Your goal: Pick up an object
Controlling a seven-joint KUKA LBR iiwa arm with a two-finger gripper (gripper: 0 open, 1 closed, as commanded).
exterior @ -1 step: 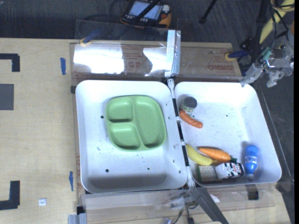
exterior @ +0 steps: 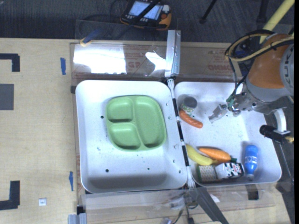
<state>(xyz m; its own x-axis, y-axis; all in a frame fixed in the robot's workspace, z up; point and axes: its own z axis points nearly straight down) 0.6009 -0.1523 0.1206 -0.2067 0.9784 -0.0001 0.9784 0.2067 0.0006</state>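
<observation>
My gripper hangs over the upper middle of the right bin, open with nothing between its fingers. To its left lie a small grey can and a red-orange sausage-shaped toy, both apart from the gripper. Along the bin's front lie a yellow banana, an orange carrot, a blue bottle and a dark boxy object with a label.
The left bin holds a green divided plate. A metal divider separates the two bins. The arm's orange band and grey wrist stand over the right bin's back right corner.
</observation>
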